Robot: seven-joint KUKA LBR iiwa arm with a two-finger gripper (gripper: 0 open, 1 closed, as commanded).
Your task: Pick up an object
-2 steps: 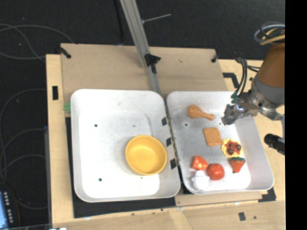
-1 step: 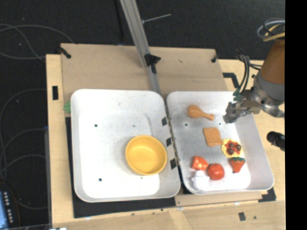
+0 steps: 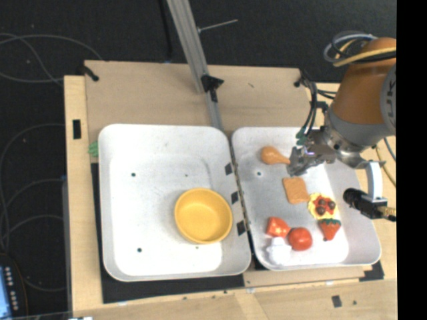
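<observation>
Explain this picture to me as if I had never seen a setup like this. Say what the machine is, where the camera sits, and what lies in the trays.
The picture comes from one camera fixed above a bench, looking down at a slant. The grey and orange thing on the right is a robot arm, and its gripper hangs over the right tray. I cannot tell how its jaws stand, and nothing shows between them.

Two shallow white trays sit side by side. The left tray holds a yellow bowl. The right tray holds toy foods: a chicken drumstick, an orange cracker, a yellow pizza slice, a strawberry, a tomato and a small red and white piece.

The program aims to pick one up.
</observation>
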